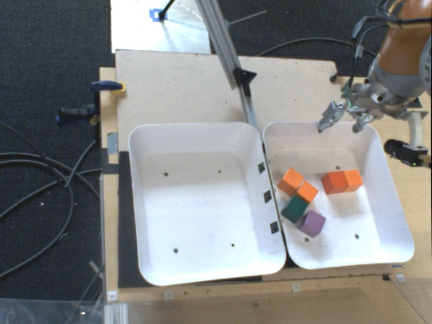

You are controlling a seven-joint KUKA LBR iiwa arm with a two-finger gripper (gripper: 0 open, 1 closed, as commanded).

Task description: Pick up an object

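**Tool open above the right bin's far rim, blocks untouched below**

You have the tool hanging over the far edge of the right bin, at about one o'clock from that bin's centre. Its two fingers are spread apart with nothing between them, so read it as released. The grey arm with its orange band comes in from the upper right.

Look inside the right bin for the blocks (all of them sit toward the middle of its floor). A larger orange block lies alone at roughly three o'clock from the cluster. The cluster itself runs in a short diagonal: an orange cube at its eleven o'clock end, a second small orange cube touching it, then a dark green cube just beside that one, and a purple cube at the five o'clock end, touching or nearly touching the green one.

The left bin sits right against the right bin on the counter. A slanted metal pole crosses the counter from twelve o'clock down to the seam between the bins.
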